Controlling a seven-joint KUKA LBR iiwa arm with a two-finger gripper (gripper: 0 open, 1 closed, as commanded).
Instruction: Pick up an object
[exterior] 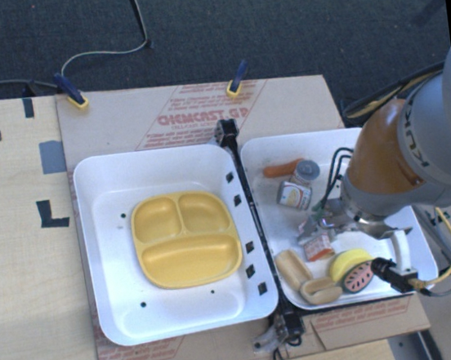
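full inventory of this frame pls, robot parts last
bins: 2, white, side by side on the bench
tray: 1, yellow, three compartments, middle of left bin
carrot: 1, orange, top of right bin
jar: 1, small, grey lid, yellow label, lying below the carrot
hot dog: 1, tan bun, lower left of right bin
bread piece: 1, tan, bottom edge of right bin
melon slice: 1, yellow rind, pink flesh, lower right bin
small item: 1, red and white, under the gripper; too small to identify
clamps: 2, yellow and blue, on the cardboard's top edge
cardboard: 1, brown, under the bins
arm: 1, grey with orange band, over right bin
gripper: 1, middle of right bin
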